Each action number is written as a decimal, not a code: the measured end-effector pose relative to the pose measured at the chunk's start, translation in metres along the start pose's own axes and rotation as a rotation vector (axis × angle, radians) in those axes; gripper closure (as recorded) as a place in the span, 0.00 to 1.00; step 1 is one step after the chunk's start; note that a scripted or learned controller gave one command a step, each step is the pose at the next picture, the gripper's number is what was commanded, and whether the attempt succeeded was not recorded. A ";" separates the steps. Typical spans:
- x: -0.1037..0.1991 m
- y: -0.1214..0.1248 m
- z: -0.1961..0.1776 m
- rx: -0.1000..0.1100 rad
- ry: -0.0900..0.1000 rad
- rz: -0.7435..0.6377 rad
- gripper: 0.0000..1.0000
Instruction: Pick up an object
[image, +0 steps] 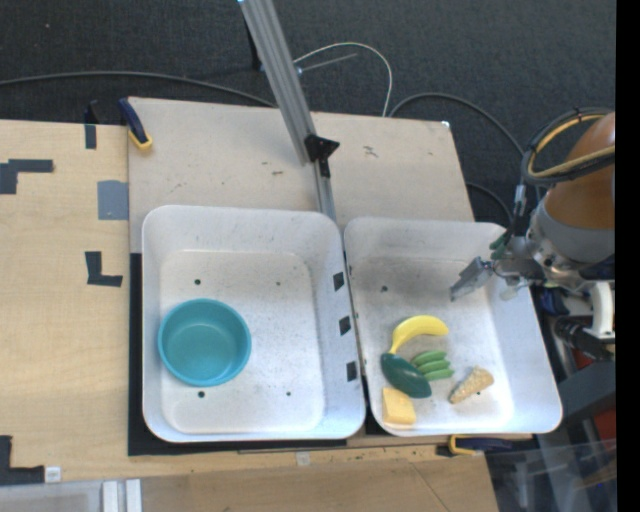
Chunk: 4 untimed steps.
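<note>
1. A curved yellow plastic banana (420, 329) lies in the right shallow white bin (520, 400), near its middle.
2. Just below it sit small green pea pods (434, 362), a dark green rounded vegetable (405, 376), a pale yellow cheese block (398, 407) and a tan bread piece (471, 384), clustered close together.
3. The grey hand (470, 280) hovers over the bin's upper right part, apart from the objects; whether it is open or closed cannot be told.
4. The left white bin (250, 225) holds a round teal bowl (204, 342), on the light counter (60, 250).
</note>
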<state>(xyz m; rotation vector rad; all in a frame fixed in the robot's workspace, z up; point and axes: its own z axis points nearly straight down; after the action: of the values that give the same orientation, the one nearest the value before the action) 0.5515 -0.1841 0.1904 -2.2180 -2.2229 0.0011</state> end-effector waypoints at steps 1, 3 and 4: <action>0.000 0.000 0.000 0.000 0.000 0.000 0.00; -0.006 -0.005 0.097 -0.018 -0.007 0.002 0.00; -0.004 -0.009 0.091 -0.003 -0.003 0.000 1.00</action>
<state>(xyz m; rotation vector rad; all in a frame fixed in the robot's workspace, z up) 0.5420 -0.1882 0.0994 -2.2204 -2.2261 0.0006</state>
